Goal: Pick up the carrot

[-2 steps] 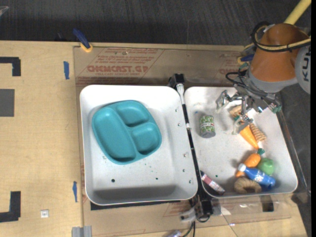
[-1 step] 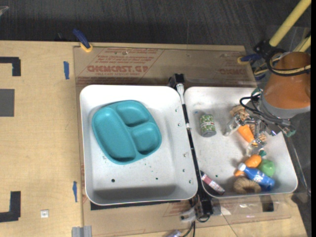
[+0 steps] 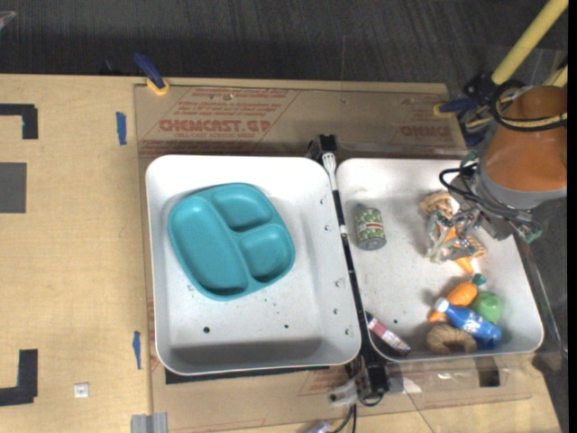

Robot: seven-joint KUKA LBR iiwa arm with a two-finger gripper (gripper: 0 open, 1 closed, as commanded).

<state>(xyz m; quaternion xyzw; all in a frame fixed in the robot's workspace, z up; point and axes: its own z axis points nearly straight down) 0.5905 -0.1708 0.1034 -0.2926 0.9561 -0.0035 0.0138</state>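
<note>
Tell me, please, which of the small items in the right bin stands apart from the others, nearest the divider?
The green can, alone on the bin's left side; the rest cluster to the right.

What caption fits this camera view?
Claw low in right bin, above the carrot; teal plate in left bin.
</note>
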